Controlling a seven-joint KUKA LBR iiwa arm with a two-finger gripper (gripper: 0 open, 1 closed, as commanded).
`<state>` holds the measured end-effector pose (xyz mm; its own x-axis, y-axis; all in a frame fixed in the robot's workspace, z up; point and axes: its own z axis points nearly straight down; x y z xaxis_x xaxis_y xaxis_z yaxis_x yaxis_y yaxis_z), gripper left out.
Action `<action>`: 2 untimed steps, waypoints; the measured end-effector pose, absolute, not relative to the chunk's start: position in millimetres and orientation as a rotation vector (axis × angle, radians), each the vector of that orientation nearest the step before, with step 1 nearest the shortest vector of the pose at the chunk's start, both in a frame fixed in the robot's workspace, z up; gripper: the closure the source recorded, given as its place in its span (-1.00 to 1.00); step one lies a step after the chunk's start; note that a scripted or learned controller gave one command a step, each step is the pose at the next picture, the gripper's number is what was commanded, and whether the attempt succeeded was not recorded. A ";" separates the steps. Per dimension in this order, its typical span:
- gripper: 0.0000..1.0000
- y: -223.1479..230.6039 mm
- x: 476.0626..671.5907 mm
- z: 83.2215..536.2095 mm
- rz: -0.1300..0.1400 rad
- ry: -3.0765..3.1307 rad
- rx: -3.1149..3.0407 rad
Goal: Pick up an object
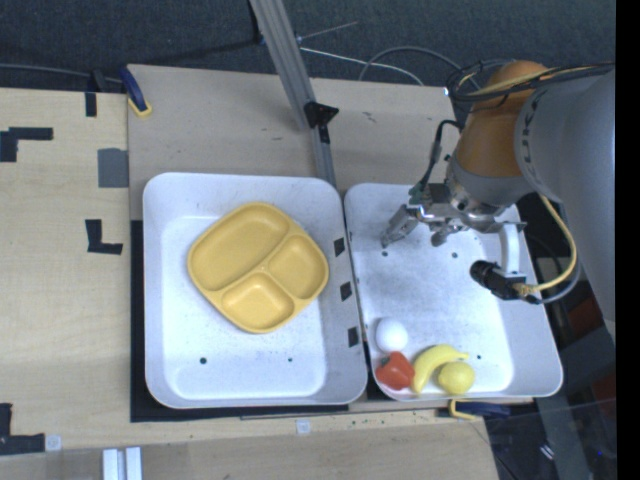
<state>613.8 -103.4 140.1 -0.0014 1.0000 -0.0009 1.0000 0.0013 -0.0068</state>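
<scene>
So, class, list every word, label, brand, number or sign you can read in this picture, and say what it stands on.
None can be read.
The yellow divided plate, the two white bins and the toy food, a banana among it, bear no lettering.
The black tape marks on the bench are plain shapes, not letters.
The arm above the claw shows no legible label.

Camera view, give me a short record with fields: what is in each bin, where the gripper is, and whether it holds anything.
left bin: one yellow plastic divided plate, three compartments
right bin: white egg-shaped ball, red toy pepper, yellow toy banana, yellow-green round toy fruit, clustered at the near-left corner
gripper: above the far part of the right bin, apart from the cluster
held: nothing visible between the fingers
</scene>
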 end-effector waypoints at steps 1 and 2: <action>1.00 -102.4 615.0 153.7 0.003 -2.224 -2.217; 1.00 -108.6 623.9 208.6 -0.004 -2.225 -2.223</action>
